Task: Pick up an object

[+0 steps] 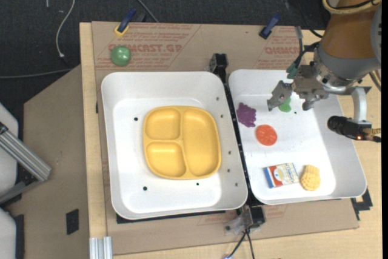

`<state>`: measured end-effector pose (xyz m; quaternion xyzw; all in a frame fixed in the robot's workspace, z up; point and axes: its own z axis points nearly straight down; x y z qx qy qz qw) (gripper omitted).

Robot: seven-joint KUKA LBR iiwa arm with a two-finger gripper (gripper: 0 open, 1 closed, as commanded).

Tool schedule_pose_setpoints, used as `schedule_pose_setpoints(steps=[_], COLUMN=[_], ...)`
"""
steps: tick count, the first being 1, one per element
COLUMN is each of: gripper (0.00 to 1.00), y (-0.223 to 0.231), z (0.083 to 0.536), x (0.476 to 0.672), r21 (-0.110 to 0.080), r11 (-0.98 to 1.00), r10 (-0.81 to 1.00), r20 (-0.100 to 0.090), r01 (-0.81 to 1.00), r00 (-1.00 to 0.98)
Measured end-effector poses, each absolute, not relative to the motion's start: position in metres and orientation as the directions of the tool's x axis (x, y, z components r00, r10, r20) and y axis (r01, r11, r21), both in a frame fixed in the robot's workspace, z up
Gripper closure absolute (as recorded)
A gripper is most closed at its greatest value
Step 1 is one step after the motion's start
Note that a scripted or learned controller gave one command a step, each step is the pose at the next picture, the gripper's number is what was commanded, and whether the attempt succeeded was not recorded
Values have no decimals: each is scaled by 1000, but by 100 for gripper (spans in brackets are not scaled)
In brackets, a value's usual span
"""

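Your gripper (293, 96) looks spread, straddling a small green object (284, 107) at the right bin's (339, 191) 11 o'clock; nothing grasped. Off-centre closing could knock it away.

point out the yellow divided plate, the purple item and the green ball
yellow divided plastic plate (182, 142), camera view, centre ridge
purple lumpy item (246, 114), camera view, its middle
green round ball (121, 56), camera view, its top

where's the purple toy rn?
The purple toy lies in the right bin, near its left wall, just up-left of the red-orange ball and left of the gripper.
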<state>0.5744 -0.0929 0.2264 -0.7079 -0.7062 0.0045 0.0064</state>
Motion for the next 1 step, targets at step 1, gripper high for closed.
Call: schedule_pose_setpoints(steps=[1], gripper=[0], y=[-93], z=[234], x=[577], r21=[-2], r11=[0], r10=[1000], r20=[1], r01=[1000], r00=[0])
